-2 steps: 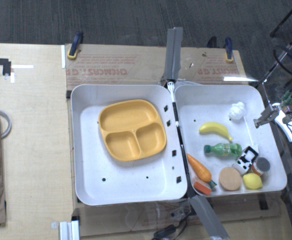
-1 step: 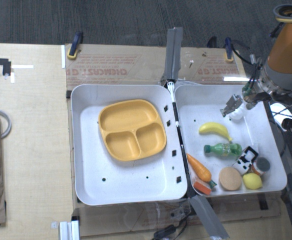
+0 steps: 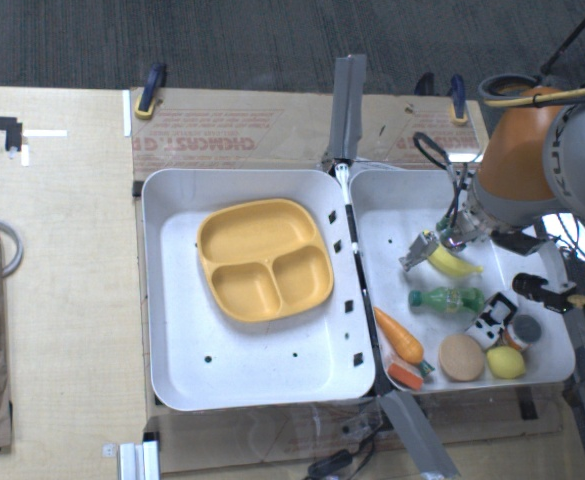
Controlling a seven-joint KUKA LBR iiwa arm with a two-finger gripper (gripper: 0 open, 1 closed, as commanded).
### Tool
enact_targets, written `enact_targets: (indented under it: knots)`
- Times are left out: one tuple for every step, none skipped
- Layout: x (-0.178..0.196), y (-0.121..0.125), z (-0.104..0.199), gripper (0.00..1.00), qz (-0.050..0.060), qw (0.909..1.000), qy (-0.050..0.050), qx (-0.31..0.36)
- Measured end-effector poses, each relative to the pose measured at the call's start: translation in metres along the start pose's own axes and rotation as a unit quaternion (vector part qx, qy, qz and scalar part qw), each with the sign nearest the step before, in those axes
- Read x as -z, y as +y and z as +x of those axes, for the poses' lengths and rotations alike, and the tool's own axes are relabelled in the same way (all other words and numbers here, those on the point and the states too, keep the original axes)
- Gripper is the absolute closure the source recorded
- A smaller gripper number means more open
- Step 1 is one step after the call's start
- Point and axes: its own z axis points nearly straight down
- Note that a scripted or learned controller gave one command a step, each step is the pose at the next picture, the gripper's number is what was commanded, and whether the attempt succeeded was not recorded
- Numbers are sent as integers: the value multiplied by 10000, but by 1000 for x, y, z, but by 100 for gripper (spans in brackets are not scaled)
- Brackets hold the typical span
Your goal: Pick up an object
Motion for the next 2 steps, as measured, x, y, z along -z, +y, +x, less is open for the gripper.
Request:
enact_targets:
  knots:
    - [9, 0, -1, 100, -6, 10000, -5, -20]
    - [99, -35, 85, 100, 7, 9984, 6, 561]
